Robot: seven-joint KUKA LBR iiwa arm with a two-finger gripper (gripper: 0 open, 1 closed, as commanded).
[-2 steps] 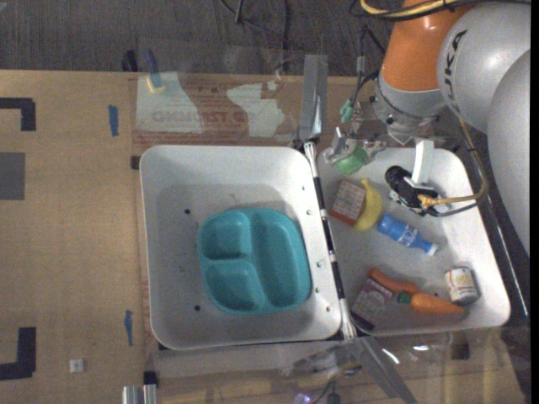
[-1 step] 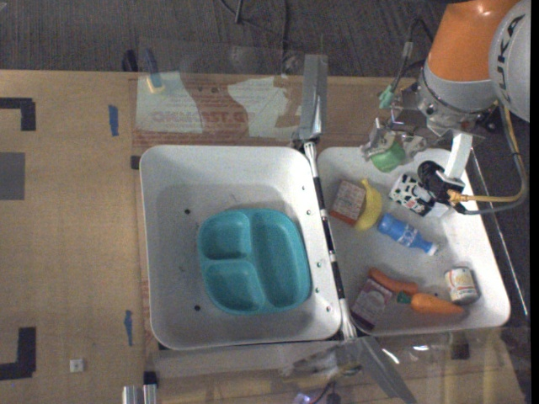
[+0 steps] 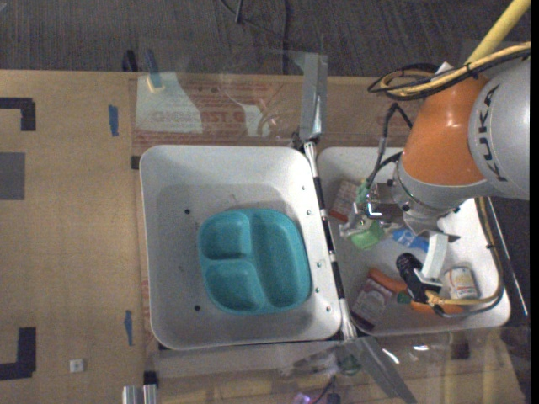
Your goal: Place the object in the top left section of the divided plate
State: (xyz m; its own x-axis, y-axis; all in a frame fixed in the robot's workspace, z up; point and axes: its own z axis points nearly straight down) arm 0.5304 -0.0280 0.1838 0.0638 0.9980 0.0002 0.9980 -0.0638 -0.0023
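Observation:
A teal divided plate (image 3: 253, 261) lies in the left white bin (image 3: 168, 183), with two small sections on its left side and one large section on its right. All three sections hold nothing. My gripper (image 3: 370, 213) hangs over the left part of the right bin (image 3: 497, 310), under the orange wrist band. A green rounded object (image 3: 366, 237) sits just below the gripper, touching or very close to it. Whether the gripper holds it is hidden by the wrist.
The right bin also holds a brown packet (image 3: 344, 197), a blue item (image 3: 410, 239), a white piece (image 3: 434, 256), a black marker (image 3: 410, 276), an orange item (image 3: 387, 281), a small can (image 3: 460, 283) and a dark packet (image 3: 368, 298). A metal divider wall (image 3: 324, 234) separates the bins.

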